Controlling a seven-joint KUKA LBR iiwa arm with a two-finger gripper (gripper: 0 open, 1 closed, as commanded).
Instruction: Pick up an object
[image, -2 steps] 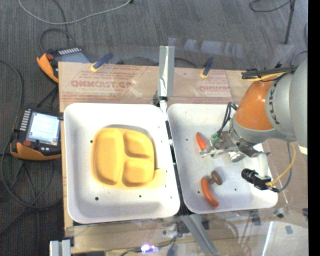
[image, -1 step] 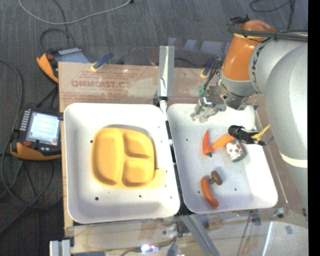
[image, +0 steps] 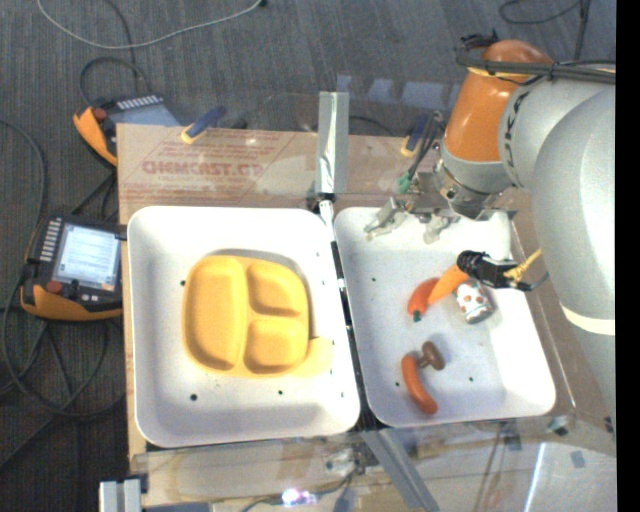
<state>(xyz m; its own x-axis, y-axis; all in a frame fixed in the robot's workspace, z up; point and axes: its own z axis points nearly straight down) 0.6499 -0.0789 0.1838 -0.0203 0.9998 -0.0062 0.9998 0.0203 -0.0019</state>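
Figure. The worktop (image: 140, 190) seen from above, read left to right. At its left edge, off the worktop, you see a handheld control pad (image: 75, 268), set aside within reach. The left bin (image: 150, 400) carries a yellow divided tray (image: 248, 315) lying flat near the bin's middle; nothing rests in its compartments, so it likely serves as a place to drop things, not as a thing to lift. The right bin (image: 520, 385) holds the candidates for your pick: a toy carrot (image: 432, 294) lying at a slant in the middle, a small brown piece (image: 432, 356) just above a toy sausage (image: 420, 385) near the bin's front edge, and a small white and grey toy (image: 476, 303) just beside the carrot's thick end toward the right edge. They lie loose and apart enough, you may judge, for fingers to come down beside any one. The claw (image: 408, 222) hangs over the back edge of the right bin, its fingers spread apart with nothing between them, poised well clear of the carrot.
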